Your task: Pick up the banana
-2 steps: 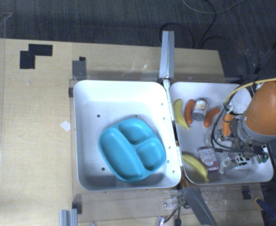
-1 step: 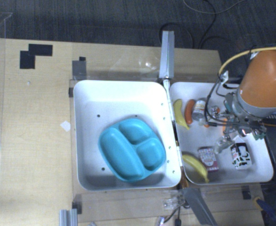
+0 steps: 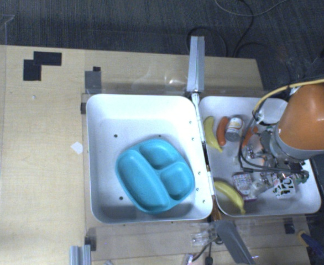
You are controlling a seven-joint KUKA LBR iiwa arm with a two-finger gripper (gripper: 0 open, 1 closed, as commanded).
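We are taking the right bin [image 3: 311, 203] as our landmark. At its near left corner a banana [image 3: 230, 194] is lying, its curve running from the divider side toward the near rim. Just right of that banana the gripper [image 3: 256, 185] is hanging low inside the bin, close to the fruit; we cannot tell whether it is touching it, and the clutter of cables and clear parts is keeping us from telling how the tool is set. We are not seeing any fruit inside it.

Above the gripper the arm [image 3: 308, 120] is covering the right half of the bin, its orange band uppermost. Toward the far left part of the bin a second banana [image 3: 210, 134] is lying along the divider, with a carrot [image 3: 221, 130] just beside it and a small can [image 3: 234, 128] just right of the carrot.

Left of the landmark bin we are noting the left bin [image 3: 101, 148], which is holding a blue divided plate [image 3: 155, 174] in its near half, slightly tilted toward the near rim.

Beyond both bins a metal post [image 3: 196, 65] is standing at the far end of the divider.
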